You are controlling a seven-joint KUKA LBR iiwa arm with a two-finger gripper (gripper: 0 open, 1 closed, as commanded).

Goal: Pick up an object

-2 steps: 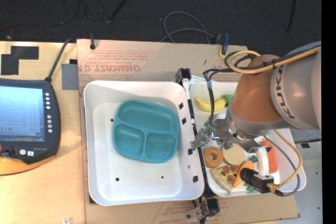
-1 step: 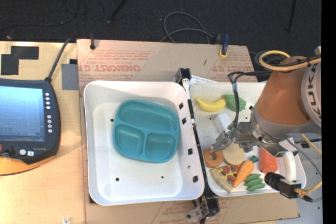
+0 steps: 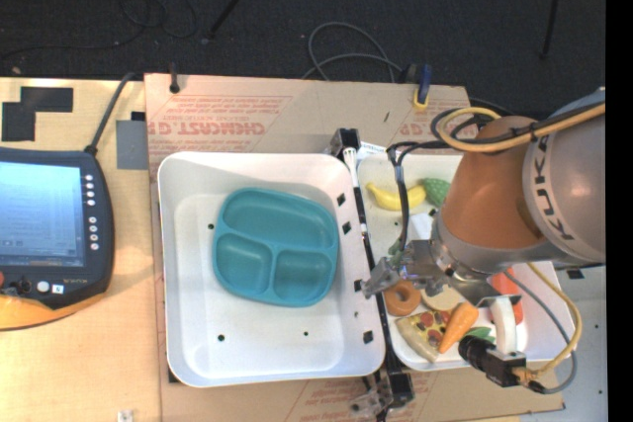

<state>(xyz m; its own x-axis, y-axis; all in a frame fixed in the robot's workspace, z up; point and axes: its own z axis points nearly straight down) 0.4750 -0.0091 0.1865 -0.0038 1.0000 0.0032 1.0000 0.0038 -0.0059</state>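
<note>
The right bin [image 3: 374,175] holds toy food. A yellow banana [image 3: 392,198] and a green piece [image 3: 435,190] lie at its far end. A brown doughnut [image 3: 403,297], an orange carrot [image 3: 457,325] and a pizza slice [image 3: 423,331] lie at its near end. A red and white item [image 3: 505,304] sits to the right of the carrot. My gripper [image 3: 388,274] hangs low over the bin's left side, just above and left of the doughnut. The orange wrist hides the middle of the bin.
The left bin [image 3: 188,311] holds a teal divided plate [image 3: 276,245]. A metal divider [image 3: 362,242] runs between the two bins. A tablet-like control pendant [image 3: 49,224] lies on the bench at far left.
</note>
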